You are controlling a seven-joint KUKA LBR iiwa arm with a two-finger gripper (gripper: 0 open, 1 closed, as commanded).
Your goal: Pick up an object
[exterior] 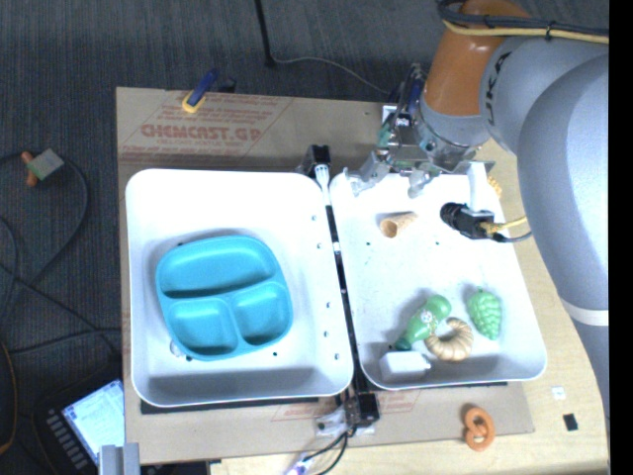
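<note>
White, the right bin (514,295) on the desk (198,132) holds a small cone (396,226), a green toy (423,323), a green leafy piece (485,312) and a tan ring (453,341). The claw (394,181) hangs spread open over its far edge, gripping nothing.

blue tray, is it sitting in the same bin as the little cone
No, the blue tray lies in the left bin, while the cone lies in the right bin.
</note>
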